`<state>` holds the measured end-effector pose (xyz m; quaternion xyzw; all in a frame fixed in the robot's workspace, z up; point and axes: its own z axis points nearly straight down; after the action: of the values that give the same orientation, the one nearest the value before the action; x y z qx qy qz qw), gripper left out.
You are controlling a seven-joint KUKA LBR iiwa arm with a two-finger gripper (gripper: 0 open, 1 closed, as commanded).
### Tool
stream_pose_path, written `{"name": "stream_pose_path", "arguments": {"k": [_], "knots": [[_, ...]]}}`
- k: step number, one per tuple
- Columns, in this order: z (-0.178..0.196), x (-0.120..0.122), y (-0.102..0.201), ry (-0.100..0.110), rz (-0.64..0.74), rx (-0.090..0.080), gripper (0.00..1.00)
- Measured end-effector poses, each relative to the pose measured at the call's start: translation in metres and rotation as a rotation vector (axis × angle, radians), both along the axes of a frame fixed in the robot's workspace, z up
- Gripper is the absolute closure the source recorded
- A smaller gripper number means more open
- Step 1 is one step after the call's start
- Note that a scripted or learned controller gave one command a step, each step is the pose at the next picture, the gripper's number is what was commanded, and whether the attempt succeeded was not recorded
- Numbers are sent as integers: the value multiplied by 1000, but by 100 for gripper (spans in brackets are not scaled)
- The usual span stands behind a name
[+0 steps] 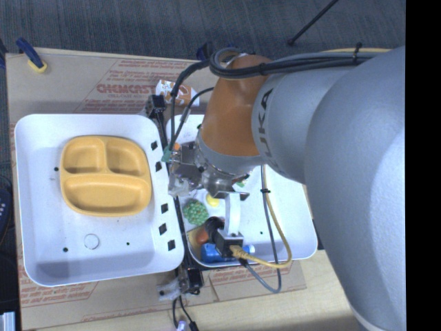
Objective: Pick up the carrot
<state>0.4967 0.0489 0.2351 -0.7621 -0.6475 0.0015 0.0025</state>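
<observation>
We see two white bins side by side on the cardboard-covered worktop (89, 81). The left bin (41, 254) holds a yellow divided plate (105, 174), which lies flat in its far half, well apart from everything else.

The grey arm (331, 150) comes in from the right and covers most of the right bin (293, 226). Its orange band sits over that bin's far left part. The gripper (187, 179) hangs below the band, close to the wall between the two bins. We cannot tell whether it is open or closed, because the wrist hides its tips from above.

A small orange piece that we take for the carrot (200, 236) lies in the near left corner of the right bin, partly hidden by robot hardware. It is on the near side of the gripper, and nothing shows it being held. Just beyond it sits a green knobbly thing (196, 212), with a small yellow thing (212, 200) beside that. A blue thing (210, 254) lies just on the near side of the carrot, against the bin's near wall.

A blue and yellow clamp (31, 55) sits at the worktop's far left edge.
</observation>
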Motion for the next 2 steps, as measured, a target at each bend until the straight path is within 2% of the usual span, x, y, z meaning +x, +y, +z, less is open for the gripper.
{"name": "stream_pose_path", "arguments": {"k": [1,2], "knots": [[-41,-21,-16,-1,187,0,100],[-42,-21,-11,-2,-21,-2,100]]}}
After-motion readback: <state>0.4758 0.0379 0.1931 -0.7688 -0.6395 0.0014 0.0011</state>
